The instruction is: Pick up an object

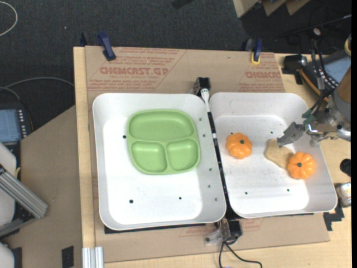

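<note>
In the right bin [262, 202] lie two small orange pumpkins and a flat beige piece. One pumpkin [239, 146] sits near the bin's left wall. The other pumpkin [301, 165] rests against the beige piece [275, 154] on the right side. My gripper [305, 135] hovers at the bin's right edge, just above that second pumpkin and the beige piece. It is open with nothing between its fingers. One grey finger [289, 134] points down-left toward the beige piece.
The left bin [150, 205] holds a green three-compartment tray [163, 140]. A black divider strip [213, 144] runs between the bins. Clamps and cables stand along the bench's back edge and right side.
</note>
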You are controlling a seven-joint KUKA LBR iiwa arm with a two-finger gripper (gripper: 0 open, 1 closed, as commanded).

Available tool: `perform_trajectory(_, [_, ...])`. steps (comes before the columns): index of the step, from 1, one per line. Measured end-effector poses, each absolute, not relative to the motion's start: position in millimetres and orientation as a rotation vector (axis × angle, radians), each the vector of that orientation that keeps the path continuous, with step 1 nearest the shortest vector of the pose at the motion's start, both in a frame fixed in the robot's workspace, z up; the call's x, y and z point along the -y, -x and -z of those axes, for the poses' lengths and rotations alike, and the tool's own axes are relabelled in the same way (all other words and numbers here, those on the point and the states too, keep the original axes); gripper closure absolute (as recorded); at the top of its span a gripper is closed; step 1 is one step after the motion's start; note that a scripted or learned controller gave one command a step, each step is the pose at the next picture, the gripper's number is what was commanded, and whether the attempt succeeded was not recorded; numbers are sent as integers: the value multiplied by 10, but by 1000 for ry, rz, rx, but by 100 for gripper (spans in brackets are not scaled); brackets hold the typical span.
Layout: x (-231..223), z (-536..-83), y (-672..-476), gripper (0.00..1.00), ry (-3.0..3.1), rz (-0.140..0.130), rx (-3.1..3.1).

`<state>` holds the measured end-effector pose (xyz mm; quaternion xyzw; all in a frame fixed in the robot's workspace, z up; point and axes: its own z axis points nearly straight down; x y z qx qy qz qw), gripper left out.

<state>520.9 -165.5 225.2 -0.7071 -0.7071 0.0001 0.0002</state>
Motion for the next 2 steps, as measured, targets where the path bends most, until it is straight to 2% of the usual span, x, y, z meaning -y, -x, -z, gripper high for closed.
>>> perform_trajectory(1, [1382, -1043, -5542, 0, 2234, 11, 2230])
perform_trajectory(2, [2195, -862, -6215, 0, 2219, 8, 2216])
